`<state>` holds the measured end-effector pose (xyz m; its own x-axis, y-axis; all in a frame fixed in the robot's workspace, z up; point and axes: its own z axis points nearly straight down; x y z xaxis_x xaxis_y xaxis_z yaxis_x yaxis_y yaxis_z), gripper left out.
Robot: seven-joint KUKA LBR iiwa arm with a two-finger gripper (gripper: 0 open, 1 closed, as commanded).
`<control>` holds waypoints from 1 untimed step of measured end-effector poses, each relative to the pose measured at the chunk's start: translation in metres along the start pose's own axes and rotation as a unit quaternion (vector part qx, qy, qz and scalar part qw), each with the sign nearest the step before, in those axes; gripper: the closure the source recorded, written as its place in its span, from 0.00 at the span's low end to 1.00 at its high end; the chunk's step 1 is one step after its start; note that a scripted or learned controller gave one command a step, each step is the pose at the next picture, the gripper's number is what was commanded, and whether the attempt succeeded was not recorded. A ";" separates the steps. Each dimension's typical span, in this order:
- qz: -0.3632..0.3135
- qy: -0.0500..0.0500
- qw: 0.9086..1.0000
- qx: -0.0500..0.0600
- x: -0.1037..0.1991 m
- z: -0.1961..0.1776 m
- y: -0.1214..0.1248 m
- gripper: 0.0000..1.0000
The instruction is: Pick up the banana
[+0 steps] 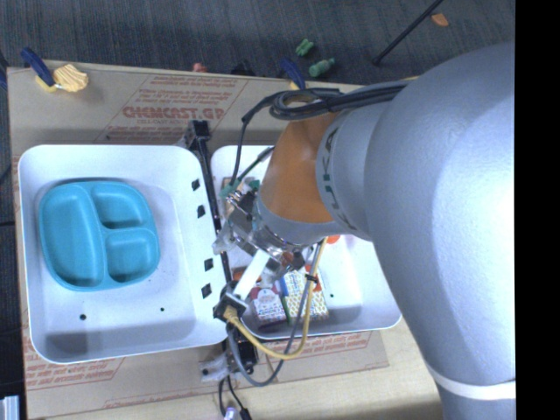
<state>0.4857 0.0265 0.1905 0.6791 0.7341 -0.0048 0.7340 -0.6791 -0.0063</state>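
Banana whereabouts I could not tell: my arm (420, 199) covered most of the right bin (378, 318). My tool (261, 275) hung low over that bin's left part, close to the wall shared with the left bin (26, 234); whether it was open or closed I could not tell. Small printed packets (289, 301) lay just beside it, towards the bin's near edge. A blue compartment tray (98, 233) sat in the left bin, well apart. Printed cardboard (175, 103) lay under both bins on the worktop.
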 end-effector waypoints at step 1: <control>-0.163 0.001 0.987 0.000 0.002 0.000 -0.016 0.00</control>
<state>0.4756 0.0389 0.1911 0.4067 0.9136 -0.0016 0.9135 -0.4067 -0.0065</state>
